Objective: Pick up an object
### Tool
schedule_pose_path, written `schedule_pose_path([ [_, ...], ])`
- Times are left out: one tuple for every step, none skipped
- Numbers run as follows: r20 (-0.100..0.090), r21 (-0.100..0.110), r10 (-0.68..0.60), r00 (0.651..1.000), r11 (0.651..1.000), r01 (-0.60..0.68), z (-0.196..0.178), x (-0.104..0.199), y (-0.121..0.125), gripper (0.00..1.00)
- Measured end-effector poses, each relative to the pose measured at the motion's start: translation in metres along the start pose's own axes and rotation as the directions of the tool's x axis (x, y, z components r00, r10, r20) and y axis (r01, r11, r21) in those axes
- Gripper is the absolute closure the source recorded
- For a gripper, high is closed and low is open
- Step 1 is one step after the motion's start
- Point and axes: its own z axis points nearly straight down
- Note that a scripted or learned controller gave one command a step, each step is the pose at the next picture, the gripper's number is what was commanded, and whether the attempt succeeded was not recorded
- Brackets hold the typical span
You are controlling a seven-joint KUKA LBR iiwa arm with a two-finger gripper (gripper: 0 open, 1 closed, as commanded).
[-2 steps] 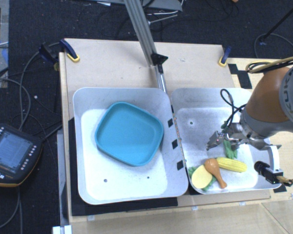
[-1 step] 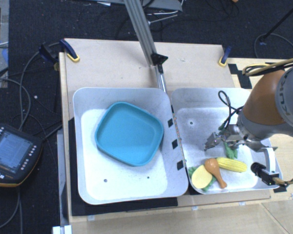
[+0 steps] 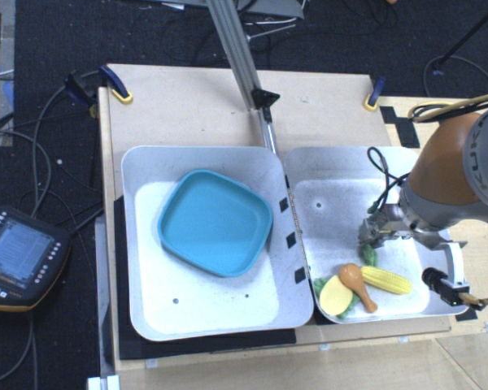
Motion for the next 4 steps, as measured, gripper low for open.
schedule_pose_path([
  [-0.003,0.005,-0.002,1.0,1.0,0.002,-0.048,0.007,-0.005,1.0],
  [-0.003,0.004,-0.002,1.0,1.0,0.002,-0.11,0.007,-0.002,1.0],
  [-0.003,0.007,-0.001,1.0,1.0,0.001,-0.125,0.007,-0.002,1.0],
  [-0.005,0.01,-0.005,1.0,1.0,0.005,-0.115,0.057,0.021,1.0],
])
